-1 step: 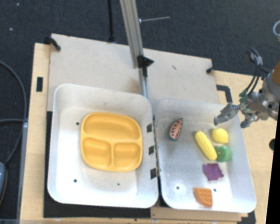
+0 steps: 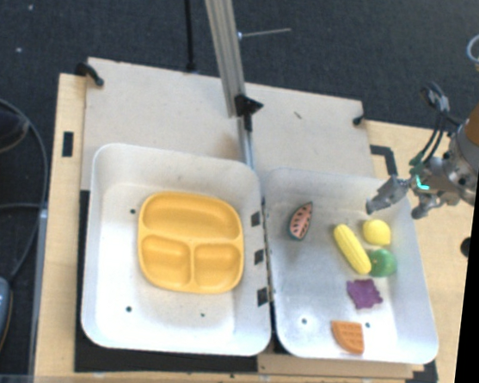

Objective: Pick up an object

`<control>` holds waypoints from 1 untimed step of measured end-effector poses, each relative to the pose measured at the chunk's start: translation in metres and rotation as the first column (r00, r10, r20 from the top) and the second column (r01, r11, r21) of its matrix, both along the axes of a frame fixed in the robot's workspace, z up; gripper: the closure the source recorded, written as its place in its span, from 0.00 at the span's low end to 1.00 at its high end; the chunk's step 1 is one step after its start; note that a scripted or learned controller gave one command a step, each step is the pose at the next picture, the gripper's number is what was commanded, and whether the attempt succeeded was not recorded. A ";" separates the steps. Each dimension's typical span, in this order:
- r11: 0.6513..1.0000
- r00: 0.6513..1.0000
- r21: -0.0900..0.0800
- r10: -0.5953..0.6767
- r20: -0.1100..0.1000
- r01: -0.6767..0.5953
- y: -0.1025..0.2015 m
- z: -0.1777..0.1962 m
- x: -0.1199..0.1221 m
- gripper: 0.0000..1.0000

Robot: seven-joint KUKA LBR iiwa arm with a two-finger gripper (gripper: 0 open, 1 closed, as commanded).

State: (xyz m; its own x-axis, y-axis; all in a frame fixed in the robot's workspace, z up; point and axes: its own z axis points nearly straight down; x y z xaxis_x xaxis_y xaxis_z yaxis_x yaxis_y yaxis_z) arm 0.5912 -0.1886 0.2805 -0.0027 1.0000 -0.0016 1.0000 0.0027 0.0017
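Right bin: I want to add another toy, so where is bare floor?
Right bin: bare along its lower left, between watermelon slice and orange piece. Crowded at right, where corn, lemon, green piece and purple piece cluster below the gripper.

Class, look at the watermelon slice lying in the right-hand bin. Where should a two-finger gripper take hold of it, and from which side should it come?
Probably from straight above, closing across the narrow middle of the watermelon slice. It lies flat and alone on the right bin floor, apart from the corn and other toys, so both long edges look free. Its long axis runs roughly up and down the view, so the fingers would close left to right.
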 end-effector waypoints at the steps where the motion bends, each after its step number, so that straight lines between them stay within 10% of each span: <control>1: 1.000 1.000 0.001 -0.003 -0.006 0.003 0.004 -0.062 -0.002 0.00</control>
State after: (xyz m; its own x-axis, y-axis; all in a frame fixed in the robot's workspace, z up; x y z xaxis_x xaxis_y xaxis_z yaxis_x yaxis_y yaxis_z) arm 0.5896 -0.1844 0.2185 0.0000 1.0000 -0.0008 1.0000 0.0000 -0.0047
